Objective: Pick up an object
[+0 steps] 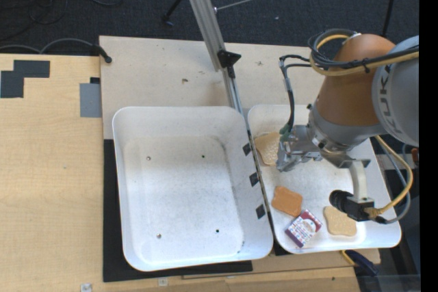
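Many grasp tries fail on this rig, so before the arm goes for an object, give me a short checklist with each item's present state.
1. Objects in the right bin: ok, tan piece, orange piece, packet, toast-shaped piece.
2. Claw over the right bin: ok, beside the tan piece.
3. Something held in the claw: cannot tell.
4. Objects apart from each other: ok for the tan piece; the packet lies close to its neighbours.
5. Tan piece away from the wall: not ok, it lies against the divider.

A: Grey metal two-finger gripper (287, 155): finger tips too small and cluttered to read.
B: Pale tan bread-like slice (267, 146) beside it?
A: Right part hidden behind the gripper; contact unclear.
B: Shallow white right-hand bin (383, 237)?
A: Upper right corner covered by the grey and orange arm (356, 89), itself cropped at the right.
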### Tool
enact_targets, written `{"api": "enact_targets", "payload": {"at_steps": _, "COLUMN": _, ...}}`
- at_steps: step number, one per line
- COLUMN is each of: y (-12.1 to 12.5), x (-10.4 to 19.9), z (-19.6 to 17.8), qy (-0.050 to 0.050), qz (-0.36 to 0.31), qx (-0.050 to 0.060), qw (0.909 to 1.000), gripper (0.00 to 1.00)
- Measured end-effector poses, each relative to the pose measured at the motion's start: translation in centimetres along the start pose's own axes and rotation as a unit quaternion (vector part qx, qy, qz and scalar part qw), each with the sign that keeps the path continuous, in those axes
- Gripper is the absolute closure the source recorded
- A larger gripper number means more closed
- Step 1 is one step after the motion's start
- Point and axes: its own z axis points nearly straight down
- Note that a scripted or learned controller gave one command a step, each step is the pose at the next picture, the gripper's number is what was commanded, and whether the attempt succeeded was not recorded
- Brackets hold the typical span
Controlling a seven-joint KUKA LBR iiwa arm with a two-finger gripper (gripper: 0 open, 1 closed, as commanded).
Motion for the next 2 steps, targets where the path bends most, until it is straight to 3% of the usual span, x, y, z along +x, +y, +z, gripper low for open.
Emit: {"api": "enact_targets", "payload": {"at_steps": 2, "y": -3.1, "x": 9.4, "z": -1.4, "qy": -0.001, "qz": 0.0, "qx": 0.001, "qw": 1.0, "gripper": 1.0}}
